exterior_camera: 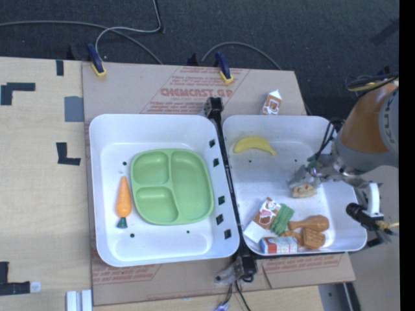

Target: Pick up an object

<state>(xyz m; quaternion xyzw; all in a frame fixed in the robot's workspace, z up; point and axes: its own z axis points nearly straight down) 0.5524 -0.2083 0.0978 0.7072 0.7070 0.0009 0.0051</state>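
At the bottom of the frame, the lower edge of the right bin (337,246) holds a cluster of toys: a small red, white and blue carton (280,245) lying on its side, a brown wooden spoon-like piece (310,224) and a second brown piece (313,239) beside it, a green item (281,219) lying across them, and a small red and white box (266,213) tilted at the cluster's upper left. Just above that, toward the right of the frame, the gripper (307,175) is low in the right bin, with a small tan object (303,189) directly under its tip; whether the fingers are spread or closed cannot be told, nor whether that object sits between them. The grey arm (363,157) with its orange band (363,118) comes in from the right edge. In the left bin (104,135), at the lower left middle of the frame, an orange toy carrot (123,198) lies upright just beside the left edge of a green divided plate (172,186). Higher in the right bin, a yellow banana (254,145) lies near the divider, well apart from the gripper. Beyond the bins, a small milk carton (272,102) stands on the cardboard sheet (188,86), which is held by two blue and yellow clamps (97,62) at the top of the frame.
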